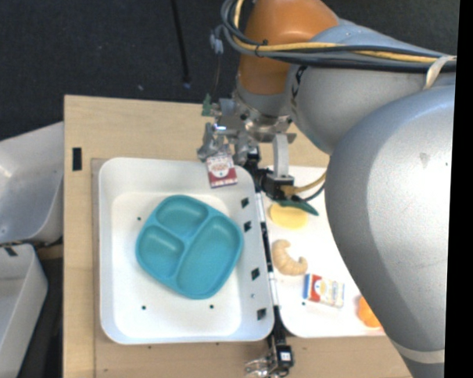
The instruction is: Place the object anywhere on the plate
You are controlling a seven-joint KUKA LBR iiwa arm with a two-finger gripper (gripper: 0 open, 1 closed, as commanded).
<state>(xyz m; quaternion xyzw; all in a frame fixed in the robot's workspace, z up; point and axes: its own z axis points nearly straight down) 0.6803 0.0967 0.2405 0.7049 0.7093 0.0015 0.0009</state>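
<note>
The gripper point(220, 162) hangs over the far edge of the left bin point(110, 218), just beyond the far rim of the blue divided plate point(189, 246). A small red and white packet point(221, 173) sits right under the gripper and seems to be pinched in the jaws, with its lower part hanging free above the white floor of the bin. The fingers are partly hidden by the wrist hardware, so I judge this grasp from the packet's raised position, and it may be a light one.

The plate lies in the middle of the left bin, with three compartments, and nothing is on it. In the right bin point(325, 321), on the other side of the divider from the plate, there are a yellow lemon-like piece point(288, 217), a croissant point(288, 260), a small carton point(324, 290) and an orange item point(366, 311) partly under the arm.

The step in hand looks like the carry to the plate. To do it well, the arm should move toward the near side until the packet is clearly over one compartment, not over the rim. Then it should go down low before letting go, because a light packet can bounce or slide off the curved rim. The largest compartment is the safest target. The move should be smooth, so the packet does not swing out of the jaws.
</note>
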